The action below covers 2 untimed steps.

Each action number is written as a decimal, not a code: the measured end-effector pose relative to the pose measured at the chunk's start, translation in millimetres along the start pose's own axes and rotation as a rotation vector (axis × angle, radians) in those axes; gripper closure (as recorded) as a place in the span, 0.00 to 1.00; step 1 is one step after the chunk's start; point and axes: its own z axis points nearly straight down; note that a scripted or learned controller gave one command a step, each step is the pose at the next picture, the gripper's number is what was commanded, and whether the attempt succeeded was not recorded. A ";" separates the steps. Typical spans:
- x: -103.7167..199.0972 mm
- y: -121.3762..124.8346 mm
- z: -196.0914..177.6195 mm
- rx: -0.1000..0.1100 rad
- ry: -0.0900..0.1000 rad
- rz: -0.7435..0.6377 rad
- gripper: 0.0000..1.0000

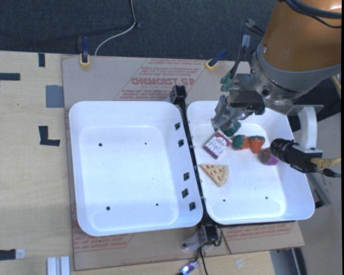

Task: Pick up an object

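Over right bin [295, 208] | gripper [225, 125] grip unclear | small box [216, 146] just below

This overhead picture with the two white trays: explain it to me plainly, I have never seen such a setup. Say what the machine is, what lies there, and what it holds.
One camera looks down at a slant on a bench. The big grey and orange thing entering from the right is a robot arm. Its hand hangs low over the right tray. In that tray lie a small red and white packet, a wedge like a pizza slice, a green and orange toy vegetable and a purple piece. The left tray sits beside it. The hand is just above the packet, but I cannot tell whether it grips anything.
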 end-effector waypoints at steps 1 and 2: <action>-9.4 29.8 -111.2 -0.005 -0.002 0.006 1.00; -3.7 -6.8 164.1 0.027 -0.004 0.008 1.00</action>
